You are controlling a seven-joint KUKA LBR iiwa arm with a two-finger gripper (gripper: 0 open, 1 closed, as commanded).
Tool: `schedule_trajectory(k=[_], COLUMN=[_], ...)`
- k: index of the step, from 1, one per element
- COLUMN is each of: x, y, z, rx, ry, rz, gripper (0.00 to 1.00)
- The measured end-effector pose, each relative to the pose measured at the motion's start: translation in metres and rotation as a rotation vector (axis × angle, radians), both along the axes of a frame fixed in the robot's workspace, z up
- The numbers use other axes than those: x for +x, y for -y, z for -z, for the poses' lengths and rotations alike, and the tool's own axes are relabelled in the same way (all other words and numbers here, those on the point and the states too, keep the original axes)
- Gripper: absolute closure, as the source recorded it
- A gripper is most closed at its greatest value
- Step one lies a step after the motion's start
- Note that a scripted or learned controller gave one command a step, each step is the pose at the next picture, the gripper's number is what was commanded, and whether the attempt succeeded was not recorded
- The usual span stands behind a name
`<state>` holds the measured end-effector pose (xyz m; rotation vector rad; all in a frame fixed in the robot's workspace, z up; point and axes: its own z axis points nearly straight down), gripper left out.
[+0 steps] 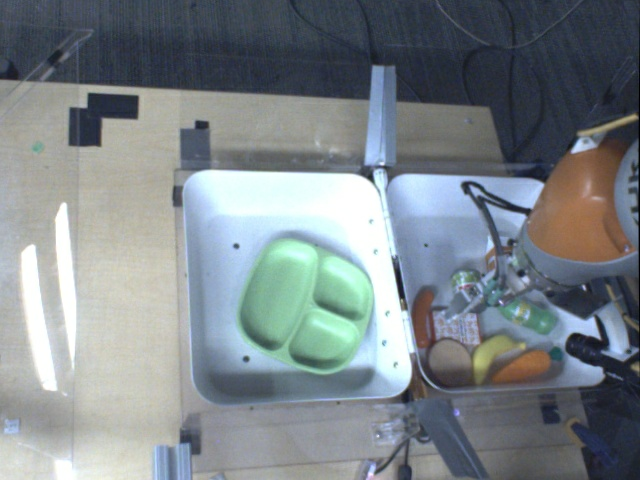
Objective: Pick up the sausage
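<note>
Looks like the approach step: gripper [497,290] hovers in the right bin [440,200], can't tell its fingers' state. Sausage [424,314] lies by the bin's left wall; next it needs to shift left and drop.

Sausage [424,314] hugs bin wall [398,268]; packet [458,325] and round slice [450,360] crowd it.

Arm [585,213] is seen entering from the right edge, orange band and grey wrist angled down and leftward. Gripper [497,283] is held low at its tip, partly hidden under the wrist.
</note>
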<state>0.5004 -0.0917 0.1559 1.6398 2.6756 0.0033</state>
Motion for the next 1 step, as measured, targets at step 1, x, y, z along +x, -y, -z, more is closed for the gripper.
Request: schedule_trajectory(k=[1], x=[0.0648], y=[-0.0868], z=[-0.0299], rx=[0.001], ry=[0.003], rz=[0.066], gripper=[0.00])
